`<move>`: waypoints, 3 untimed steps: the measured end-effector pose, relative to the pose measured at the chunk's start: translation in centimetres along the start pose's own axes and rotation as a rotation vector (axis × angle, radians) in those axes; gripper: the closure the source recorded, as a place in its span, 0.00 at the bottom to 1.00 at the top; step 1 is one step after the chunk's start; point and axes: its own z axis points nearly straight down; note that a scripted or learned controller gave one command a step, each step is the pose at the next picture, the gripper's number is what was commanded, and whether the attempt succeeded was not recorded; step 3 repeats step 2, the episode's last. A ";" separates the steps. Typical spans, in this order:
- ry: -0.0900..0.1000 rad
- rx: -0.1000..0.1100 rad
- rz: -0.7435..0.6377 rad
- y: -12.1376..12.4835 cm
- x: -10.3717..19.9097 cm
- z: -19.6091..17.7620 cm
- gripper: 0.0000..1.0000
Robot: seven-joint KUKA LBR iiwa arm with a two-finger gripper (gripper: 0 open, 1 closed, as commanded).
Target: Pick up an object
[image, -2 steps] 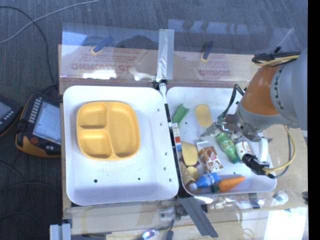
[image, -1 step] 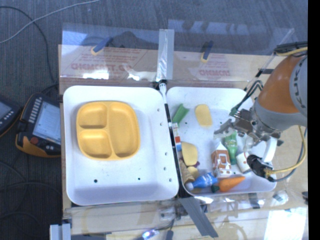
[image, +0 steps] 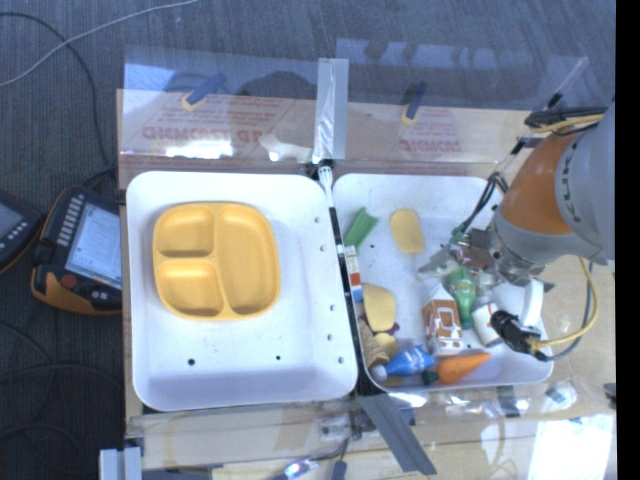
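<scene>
The hand (image: pixel 462 273) sits low in the right bin (image: pixel 440 190), seemingly touching a green bottle (image: pixel 464 295).

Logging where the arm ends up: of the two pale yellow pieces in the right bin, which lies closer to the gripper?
The upper yellow piece, near the bin's far wall, lies closer to the gripper. The other yellow piece sits lower, beside the divider between the bins.

Two white bins sit on the bench — the left bin (image: pixel 150 368) carries one yellow divided plate (image: pixel 215 259). The right bin (image: pixel 420 190) carries one green block (image: pixel 359 228), two pale yellow pieces (image: pixel 406 230) (image: pixel 379 308), one carrot (image: pixel 462 368), one blue bottle (image: pixel 404 361), one carton (image: pixel 443 326) — one green bottle (image: pixel 464 294).
</scene>
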 end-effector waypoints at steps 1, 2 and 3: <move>0.002 -0.001 -0.001 0.1 0.1 -1.0 1.00; -0.003 0.011 -0.060 5.2 4.7 -11.3 1.00; -0.003 0.011 -0.060 5.2 4.7 -11.3 1.00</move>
